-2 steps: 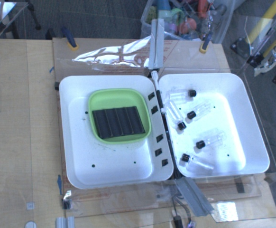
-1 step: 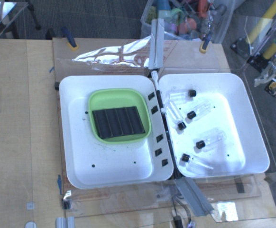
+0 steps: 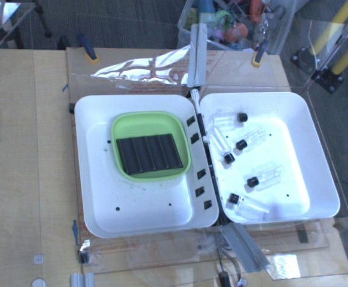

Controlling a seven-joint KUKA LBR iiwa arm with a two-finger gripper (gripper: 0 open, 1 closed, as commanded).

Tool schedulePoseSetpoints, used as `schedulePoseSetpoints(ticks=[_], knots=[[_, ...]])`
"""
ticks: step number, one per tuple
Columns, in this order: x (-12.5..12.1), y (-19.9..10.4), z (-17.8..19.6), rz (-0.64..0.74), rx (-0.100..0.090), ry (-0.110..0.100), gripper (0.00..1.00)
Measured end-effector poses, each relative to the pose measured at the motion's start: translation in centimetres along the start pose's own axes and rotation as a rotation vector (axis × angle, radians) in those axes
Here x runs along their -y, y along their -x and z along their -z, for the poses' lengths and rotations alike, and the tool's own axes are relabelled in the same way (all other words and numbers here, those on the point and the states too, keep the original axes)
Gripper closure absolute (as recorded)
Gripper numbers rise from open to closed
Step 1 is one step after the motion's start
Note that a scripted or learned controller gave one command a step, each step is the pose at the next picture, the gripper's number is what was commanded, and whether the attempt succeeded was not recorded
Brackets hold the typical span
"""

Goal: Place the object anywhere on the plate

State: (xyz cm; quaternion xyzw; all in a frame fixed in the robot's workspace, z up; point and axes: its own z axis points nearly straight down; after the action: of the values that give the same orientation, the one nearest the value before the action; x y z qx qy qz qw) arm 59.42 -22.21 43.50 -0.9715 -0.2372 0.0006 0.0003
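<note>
A square green plate (image 3: 121,130) with rounded corners sits in the left white bin (image 3: 138,205), toward its back. On the plate lies a flat black ridged rectangle (image 3: 149,154), covering most of the plate's floor and tilted slightly. In the right white bin (image 3: 296,160) lie several clear vials with black caps, among them one near the back (image 3: 242,118), one in the middle (image 3: 241,144) and one at the front (image 3: 232,199).
Black clips (image 3: 199,173) line the ridge where the two bins meet. Behind the bins are a crinkled foil sheet (image 3: 153,70) and a clear box of colourful items (image 3: 240,8). Bare wooden bench (image 3: 24,160) stretches to the left.
</note>
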Motion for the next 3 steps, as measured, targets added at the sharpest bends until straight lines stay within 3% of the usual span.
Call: schedulePoseSetpoints(ticks=[2, 3], knots=[[0.6, 1.0, -13.1, -0.126, 0.002, -0.004, 0.0], [0.1, 0.1, 0.0, -0.158, 0.0, 0.0, 0.0]])
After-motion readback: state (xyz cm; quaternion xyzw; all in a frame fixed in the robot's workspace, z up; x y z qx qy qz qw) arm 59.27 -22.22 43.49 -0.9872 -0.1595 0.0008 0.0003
